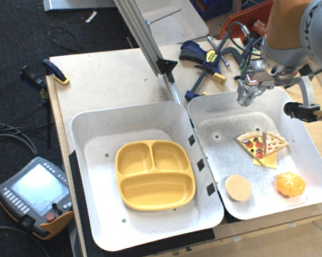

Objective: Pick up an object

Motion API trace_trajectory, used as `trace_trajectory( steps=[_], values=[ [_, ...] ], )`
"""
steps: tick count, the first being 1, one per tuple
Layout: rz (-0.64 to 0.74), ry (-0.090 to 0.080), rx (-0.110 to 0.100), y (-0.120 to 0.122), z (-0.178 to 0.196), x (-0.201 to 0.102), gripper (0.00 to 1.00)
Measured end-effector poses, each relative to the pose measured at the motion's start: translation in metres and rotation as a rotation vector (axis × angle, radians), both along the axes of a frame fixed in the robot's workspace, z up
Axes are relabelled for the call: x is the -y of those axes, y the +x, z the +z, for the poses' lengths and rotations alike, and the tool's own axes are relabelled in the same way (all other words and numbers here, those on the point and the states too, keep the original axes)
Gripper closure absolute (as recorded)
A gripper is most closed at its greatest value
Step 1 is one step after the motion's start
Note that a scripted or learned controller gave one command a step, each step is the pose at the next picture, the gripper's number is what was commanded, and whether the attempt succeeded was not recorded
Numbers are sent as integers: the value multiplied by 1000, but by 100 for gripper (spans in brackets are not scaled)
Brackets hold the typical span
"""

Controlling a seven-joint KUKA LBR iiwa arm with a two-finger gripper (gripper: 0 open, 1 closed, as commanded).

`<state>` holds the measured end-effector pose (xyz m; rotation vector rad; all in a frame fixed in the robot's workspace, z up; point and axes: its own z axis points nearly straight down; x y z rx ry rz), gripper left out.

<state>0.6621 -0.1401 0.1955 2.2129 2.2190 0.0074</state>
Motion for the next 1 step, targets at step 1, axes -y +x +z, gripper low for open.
trace_trajectory(
  steps=[1],
  values=[
    [1,0,-1,2,44,-2,100]
  ],
)
